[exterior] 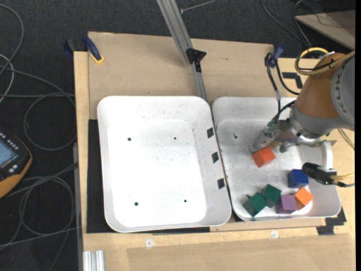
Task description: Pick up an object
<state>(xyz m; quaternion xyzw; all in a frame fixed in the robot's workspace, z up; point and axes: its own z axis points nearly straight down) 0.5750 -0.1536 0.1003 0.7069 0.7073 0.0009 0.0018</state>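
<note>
Camera view showed us two white bins side by side on the bench, and our arm (324, 103) came in from the right over the right bin (237, 114). Our gripper (273, 139) was low in that bin, right above an orange-red block (263, 157). The block lay on the bin floor just below and a bit to the left of the gripper tip, very close or touching, but we could not tell which. We could not tell if the gripper had closed on anything. So we thought the pick was not done yet: the reach was made, and the grab and lift were left. More blocks sat in the near corner: a blue block (297, 178), an orange block (304, 196), a purple block (288, 202) and two green blocks (263, 198).
</note>
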